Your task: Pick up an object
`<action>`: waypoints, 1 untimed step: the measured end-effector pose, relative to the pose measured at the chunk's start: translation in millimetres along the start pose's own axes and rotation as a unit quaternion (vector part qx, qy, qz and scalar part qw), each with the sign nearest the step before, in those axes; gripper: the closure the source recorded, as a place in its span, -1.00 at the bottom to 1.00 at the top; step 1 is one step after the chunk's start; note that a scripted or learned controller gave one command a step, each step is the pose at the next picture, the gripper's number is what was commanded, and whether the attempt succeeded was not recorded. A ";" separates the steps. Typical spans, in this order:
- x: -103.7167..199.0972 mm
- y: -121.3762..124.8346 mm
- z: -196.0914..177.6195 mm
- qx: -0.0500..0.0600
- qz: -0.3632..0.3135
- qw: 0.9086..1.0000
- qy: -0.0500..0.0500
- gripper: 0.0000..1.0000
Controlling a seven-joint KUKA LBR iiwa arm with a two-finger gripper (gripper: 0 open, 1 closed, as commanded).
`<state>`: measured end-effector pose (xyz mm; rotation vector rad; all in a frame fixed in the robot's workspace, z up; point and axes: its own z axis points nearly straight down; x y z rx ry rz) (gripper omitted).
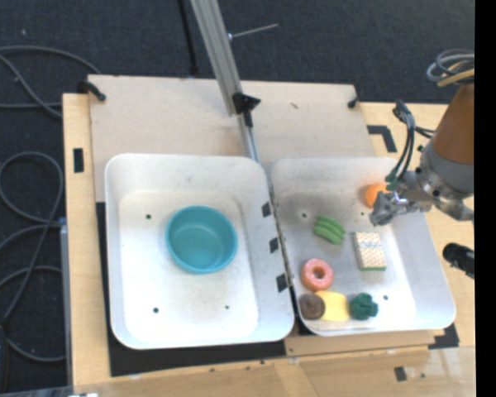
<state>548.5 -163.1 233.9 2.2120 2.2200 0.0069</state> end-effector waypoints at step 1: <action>6.8 -3.4 -50.3 0.000 -0.001 1.000 0.000 1.00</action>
